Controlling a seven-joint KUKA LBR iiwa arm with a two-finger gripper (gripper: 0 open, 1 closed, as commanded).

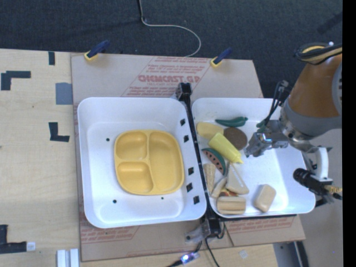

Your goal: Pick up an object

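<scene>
Nothing's picked up yet. The gripper [257, 145] hangs low in the right bin [289, 166] beside the corn cob [225, 148]; can't tell its grip state.

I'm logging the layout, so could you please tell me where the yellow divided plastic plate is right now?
The yellow divided plastic plate lies flat in the middle of the left white bin, across the central divider from the toy foods heaped in the right white bin.

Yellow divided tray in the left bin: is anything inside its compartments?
Nothing visible. The yellow divided tray lies flat in the left bin with all three compartments bare. Whatever part of the bin floor lies beneath it is covered.
</scene>
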